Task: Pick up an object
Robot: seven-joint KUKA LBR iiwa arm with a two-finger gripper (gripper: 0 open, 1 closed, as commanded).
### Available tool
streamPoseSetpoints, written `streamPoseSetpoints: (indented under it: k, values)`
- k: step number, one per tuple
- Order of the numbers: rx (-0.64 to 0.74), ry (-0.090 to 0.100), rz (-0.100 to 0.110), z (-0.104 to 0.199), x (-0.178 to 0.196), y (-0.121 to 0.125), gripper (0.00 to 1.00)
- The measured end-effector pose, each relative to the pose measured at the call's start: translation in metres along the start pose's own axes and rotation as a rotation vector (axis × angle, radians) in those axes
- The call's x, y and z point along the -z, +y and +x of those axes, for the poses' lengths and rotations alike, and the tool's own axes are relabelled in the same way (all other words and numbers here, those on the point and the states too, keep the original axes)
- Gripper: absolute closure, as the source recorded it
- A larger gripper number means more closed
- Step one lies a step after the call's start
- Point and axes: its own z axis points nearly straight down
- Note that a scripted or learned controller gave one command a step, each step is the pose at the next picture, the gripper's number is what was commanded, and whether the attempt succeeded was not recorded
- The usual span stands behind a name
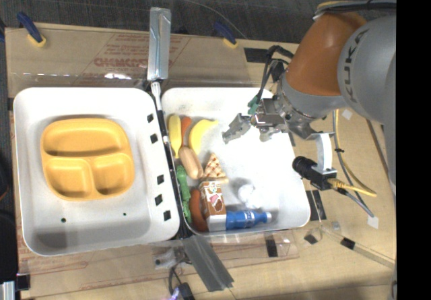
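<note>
My gripper (252,132) hangs over the upper middle of the right bin (286,177), its fingers spread open with nothing between them. Toy food is piled along that bin's left side. A yellow banana (174,133) and a yellow rounded piece (201,133) lie just left of the gripper. Below them are a hot dog (190,162), a checkered wedge (214,167), a small brown-and-white carton (213,197), a green piece (182,183), and a blue-and-white bottle (240,218) along the front wall. A small white object (246,192) rests on the bin floor.
The left bin (34,224) holds a yellow divided tray (86,157). A metal bar (158,46) stands at the back between the bins. The arm's orange band (330,56) and cables (350,177) hang over the right bin's right edge.
</note>
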Motion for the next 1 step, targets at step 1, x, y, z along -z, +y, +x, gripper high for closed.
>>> streamPoseSetpoints:
  k: [1]
  values:
    - [0.083,0.002,0.010,0.0047,-0.1019,0.1066,0.00]
